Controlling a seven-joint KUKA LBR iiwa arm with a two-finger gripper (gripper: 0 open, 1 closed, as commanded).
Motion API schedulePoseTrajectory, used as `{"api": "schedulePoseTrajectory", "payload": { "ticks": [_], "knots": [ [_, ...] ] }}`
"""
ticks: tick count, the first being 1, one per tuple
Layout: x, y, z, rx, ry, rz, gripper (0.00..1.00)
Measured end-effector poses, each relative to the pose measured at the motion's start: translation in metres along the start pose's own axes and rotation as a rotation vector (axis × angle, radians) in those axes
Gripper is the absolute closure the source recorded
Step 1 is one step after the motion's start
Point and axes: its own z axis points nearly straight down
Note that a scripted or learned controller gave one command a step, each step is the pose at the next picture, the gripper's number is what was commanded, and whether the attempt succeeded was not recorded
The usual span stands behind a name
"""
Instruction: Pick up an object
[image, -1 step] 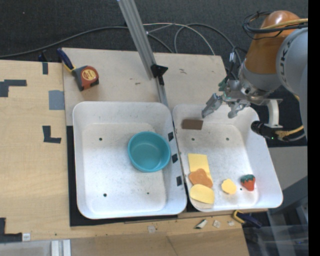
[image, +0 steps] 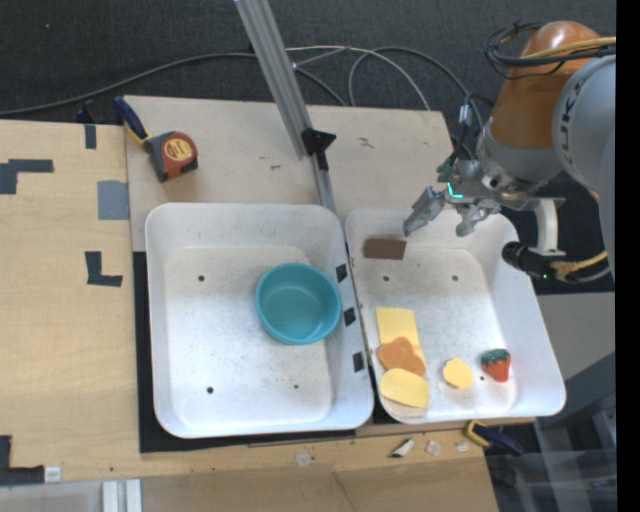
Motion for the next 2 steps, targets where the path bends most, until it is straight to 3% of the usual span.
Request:
{"api": "schedulePoseTrajectory", "payload": {
  "ticks": [1, 2],
  "knots": [
    [0.010, -0.001, 0.049, 0.005, -0.001, -0.001, 0.00],
    [0.001, -0.003, 0.098, 0.005, -0.002, 0.001, 0.00]
  ]
}}
